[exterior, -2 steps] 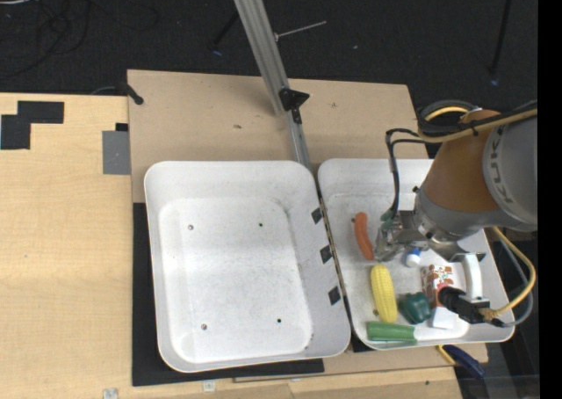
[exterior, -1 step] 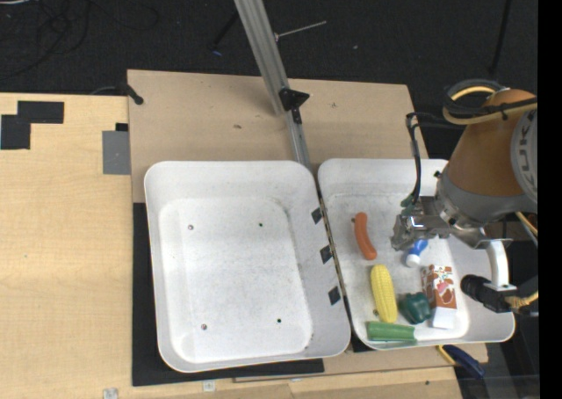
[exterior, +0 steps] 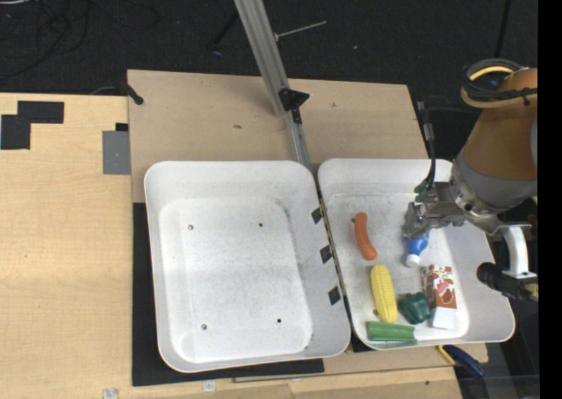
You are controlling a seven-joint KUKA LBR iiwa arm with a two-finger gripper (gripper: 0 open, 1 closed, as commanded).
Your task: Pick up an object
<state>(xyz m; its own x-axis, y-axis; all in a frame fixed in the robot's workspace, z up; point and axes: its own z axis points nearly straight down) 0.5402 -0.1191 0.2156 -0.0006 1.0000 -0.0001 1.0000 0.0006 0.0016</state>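
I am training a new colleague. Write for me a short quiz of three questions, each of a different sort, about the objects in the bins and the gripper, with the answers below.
1. True or false: the corn cob lies in the left bin.
2. Multiple choice: what lies directly below the gripper in the picture? A) the orange sausage B) the small blue and white bottle C) the green cylinder
3. Fill in: the red and white carton lies in the ____ bin.

Key
1. False; it is in the right bin.
2. B.
3. right.
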